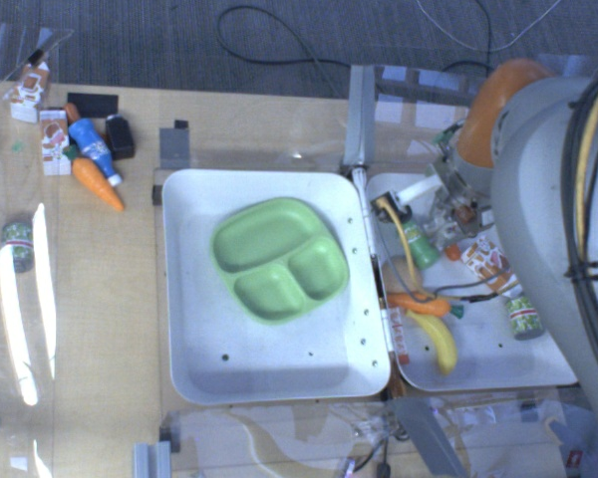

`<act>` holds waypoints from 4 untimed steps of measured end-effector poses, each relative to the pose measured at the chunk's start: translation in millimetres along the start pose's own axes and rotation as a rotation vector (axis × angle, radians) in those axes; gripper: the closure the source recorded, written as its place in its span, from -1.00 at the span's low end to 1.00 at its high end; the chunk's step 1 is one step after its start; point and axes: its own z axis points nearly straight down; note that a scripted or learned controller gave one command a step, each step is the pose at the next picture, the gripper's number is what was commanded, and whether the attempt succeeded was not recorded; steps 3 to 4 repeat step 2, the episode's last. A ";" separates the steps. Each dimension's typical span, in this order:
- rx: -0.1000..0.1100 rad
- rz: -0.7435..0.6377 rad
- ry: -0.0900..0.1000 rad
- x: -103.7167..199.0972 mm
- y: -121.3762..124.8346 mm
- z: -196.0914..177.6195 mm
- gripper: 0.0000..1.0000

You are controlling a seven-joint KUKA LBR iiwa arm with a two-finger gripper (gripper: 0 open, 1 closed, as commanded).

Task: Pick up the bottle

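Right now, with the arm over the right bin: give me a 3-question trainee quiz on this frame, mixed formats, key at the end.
1. True or false: the green divided plate lies in the left bin.
2. Multiple choice: in the right bin, what lies just above the banana in the picture? A) carrot B) blue bottle C) milk carton
3. Fill in: the green bottle lies in the ___ bin.

Key
1. True.
2. A, the carrot lies right above it; whether they touch is unclear.
3. Right, near the bin's left wall, beside the claw.
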 end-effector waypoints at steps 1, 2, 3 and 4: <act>0.003 0.155 -0.003 9.0 -81.5 -86.3 1.00; 0.003 0.157 -0.004 8.6 -80.7 -86.3 -1.00; 0.003 0.157 -0.004 8.6 -80.7 -86.3 -1.00; 0.003 0.157 -0.004 8.6 -80.7 -86.3 -1.00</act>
